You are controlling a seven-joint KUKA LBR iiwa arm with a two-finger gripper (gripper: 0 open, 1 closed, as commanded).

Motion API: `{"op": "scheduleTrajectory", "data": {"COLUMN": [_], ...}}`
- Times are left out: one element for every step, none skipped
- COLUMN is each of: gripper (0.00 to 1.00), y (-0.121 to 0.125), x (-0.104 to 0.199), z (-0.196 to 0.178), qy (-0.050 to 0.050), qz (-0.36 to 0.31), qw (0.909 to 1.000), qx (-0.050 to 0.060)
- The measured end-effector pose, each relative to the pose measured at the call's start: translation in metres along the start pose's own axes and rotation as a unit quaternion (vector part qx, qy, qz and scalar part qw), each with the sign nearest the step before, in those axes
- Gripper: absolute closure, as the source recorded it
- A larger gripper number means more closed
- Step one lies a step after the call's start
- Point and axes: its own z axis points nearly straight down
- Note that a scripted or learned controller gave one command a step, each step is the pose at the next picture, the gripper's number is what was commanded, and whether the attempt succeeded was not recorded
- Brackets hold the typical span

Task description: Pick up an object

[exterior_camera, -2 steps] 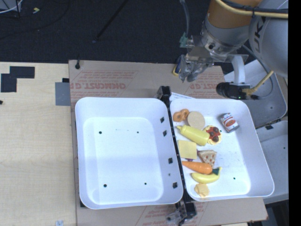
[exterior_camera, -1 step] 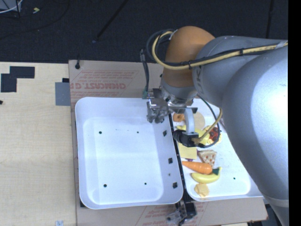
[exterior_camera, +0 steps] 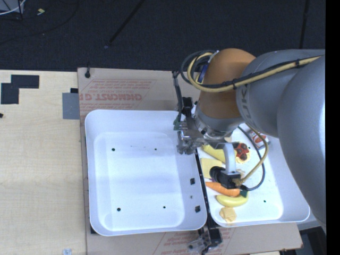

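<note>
Gripper [exterior_camera: 185, 140] over right bin's [exterior_camera: 277, 211] left rim, with banana [exterior_camera: 232, 200] and carrot [exterior_camera: 222, 187] near, lower in view. Its grip cannot be told.

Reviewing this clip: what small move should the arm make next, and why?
Probably a short shift of the gripper toward the view's lower right, to come over the carrot. The gripper appears to sit at the ridge where the two bins meet, while the things to pick, such as the carrot and the banana, lie in the right bin, so a descent from here would likely catch nothing.
</note>
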Motion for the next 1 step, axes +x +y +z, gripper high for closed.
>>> {"op": "scheduleTrajectory", "data": {"gripper": [1.0], "y": [-0.0558], "x": [0.0558], "z": [0.0273], "qy": [0.001], "qz": [-0.002], "qw": [1.0], "qx": [0.001]}}
